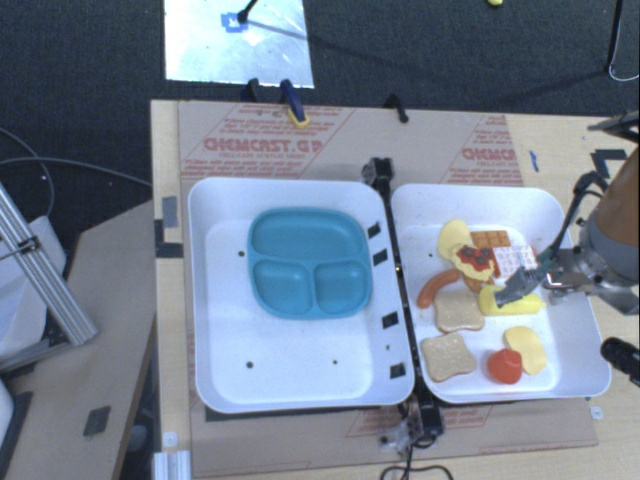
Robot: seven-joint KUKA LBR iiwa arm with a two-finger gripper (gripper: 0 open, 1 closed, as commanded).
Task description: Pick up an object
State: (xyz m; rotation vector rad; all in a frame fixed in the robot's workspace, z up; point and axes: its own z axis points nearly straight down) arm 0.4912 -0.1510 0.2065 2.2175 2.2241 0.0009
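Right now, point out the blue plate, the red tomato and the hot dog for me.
blue plate [300, 240]: camera view, floor of its large upper compartment.
red tomato [505, 366]: camera view, middle of its top.
hot dog [437, 287]: camera view, middle of its length.

The left white bin [215, 368] carries a plain teal divided plate [308, 263]. In the right white bin [578, 363] lie an orange-red sausage [436, 288], two tan bread slices [448, 356], a red tomato [505, 366] and yellow pieces [528, 348]. The tabletop [260, 143] is tan board printed with red lettering.
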